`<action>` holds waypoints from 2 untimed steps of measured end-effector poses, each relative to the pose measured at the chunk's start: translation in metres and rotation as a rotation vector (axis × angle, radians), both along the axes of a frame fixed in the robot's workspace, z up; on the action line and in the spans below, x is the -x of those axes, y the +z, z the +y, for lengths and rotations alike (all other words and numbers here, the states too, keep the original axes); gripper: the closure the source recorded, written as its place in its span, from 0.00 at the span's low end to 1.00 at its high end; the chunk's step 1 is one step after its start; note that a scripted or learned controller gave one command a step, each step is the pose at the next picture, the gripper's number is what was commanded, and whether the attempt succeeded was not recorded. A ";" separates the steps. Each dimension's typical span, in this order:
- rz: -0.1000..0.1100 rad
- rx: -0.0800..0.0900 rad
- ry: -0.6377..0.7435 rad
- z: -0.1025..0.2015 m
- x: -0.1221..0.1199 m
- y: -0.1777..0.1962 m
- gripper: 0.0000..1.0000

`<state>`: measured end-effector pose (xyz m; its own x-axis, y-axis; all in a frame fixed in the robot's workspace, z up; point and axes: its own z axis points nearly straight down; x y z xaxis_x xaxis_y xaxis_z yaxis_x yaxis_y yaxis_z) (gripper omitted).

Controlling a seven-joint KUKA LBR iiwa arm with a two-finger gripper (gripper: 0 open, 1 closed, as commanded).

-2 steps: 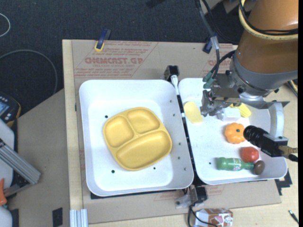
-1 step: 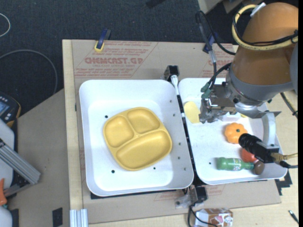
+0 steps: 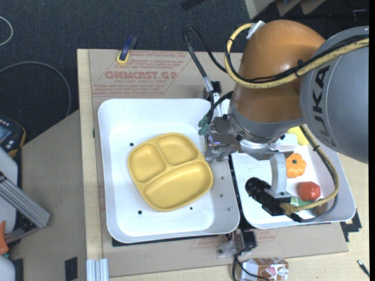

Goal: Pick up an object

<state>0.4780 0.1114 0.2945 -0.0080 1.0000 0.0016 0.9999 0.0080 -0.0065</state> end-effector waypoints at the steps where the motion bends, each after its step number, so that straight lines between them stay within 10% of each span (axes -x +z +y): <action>1: -0.028 -0.002 -0.009 -0.037 -0.003 0.161 1.00; 2: 0.007 0.004 -0.011 -0.049 0.000 0.021 1.00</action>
<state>0.4779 0.0626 0.3153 0.0035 1.0000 -0.0024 0.9999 -0.0035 -0.0136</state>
